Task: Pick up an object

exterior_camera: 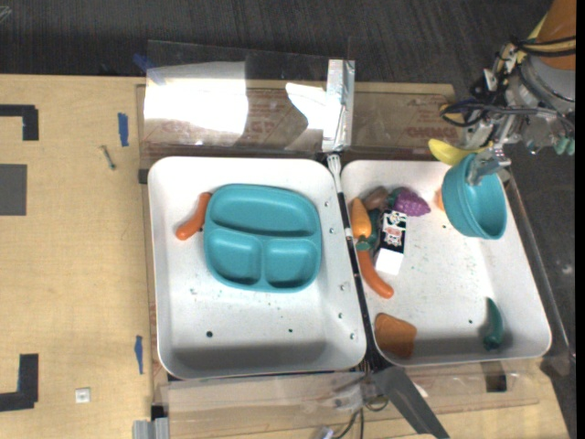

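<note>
Far left of the claw: light wooden surface [64,273] with black corner marks and bits of blue tape. Next, left shallow white bin [174,337], well left of the claw. In it a teal three-compartment plastic plate [262,236] lying flat, and a small orange toy sausage [192,218] touching the plate's left edge.

Behind the left bin, a clear plastic sheet [238,108] with glare, upper left of the claw.

Right shallow white bin [457,282], under and below-left of the claw. Along its left wall a cluster: orange toy carrot [362,219], brown toy piece [377,196], purple toy grapes [410,203], black-and-white small carton [391,240], another orange toy sausage [376,274] below it. All touching or just beside each other, left and below-left of the claw. Orange wedge-shaped toy [396,334] at the bin's front wall, well below-left of the claw. Dark green small toy [493,324] at the front right corner, well below the claw.

Teal plastic bowl [477,201] tilted up on edge, at the far right corner of the right bin, directly under the claw [487,160]. Claw fingers look clamped over the bowl's upper rim, rim between them. Yellow toy banana [448,150] just left of the claw, at the bin's back edge.

Grey arm with orange band [548,35] enters top right, cables bundled at the wrist.
</note>
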Tool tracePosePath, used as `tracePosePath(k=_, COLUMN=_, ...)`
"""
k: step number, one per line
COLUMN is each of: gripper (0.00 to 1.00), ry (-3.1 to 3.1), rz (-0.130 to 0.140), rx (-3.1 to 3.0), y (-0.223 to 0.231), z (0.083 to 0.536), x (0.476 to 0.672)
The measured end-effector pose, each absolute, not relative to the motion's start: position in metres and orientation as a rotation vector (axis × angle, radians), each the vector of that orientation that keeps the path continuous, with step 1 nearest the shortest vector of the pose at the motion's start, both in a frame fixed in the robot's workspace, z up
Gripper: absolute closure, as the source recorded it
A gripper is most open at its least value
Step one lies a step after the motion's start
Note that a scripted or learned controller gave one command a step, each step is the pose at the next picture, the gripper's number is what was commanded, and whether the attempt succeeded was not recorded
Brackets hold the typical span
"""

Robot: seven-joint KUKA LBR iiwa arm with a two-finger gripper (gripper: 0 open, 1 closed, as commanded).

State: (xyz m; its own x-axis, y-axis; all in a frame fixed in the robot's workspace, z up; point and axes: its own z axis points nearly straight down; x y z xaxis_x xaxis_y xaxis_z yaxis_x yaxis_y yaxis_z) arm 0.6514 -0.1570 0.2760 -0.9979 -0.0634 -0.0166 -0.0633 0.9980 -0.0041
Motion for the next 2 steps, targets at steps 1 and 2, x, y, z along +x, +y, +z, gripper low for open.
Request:
tracePosePath(k=1, gripper=1.0, ry=3.142, rz=0.005, rx=-0.117, y=-0.1198, z=0.225, x=0.6239)
tracePosePath(k=2, gripper=0.0, ry=3.136, rz=0.001, rx=-0.114, y=-0.1215, z=0.2287, x=0.6249)
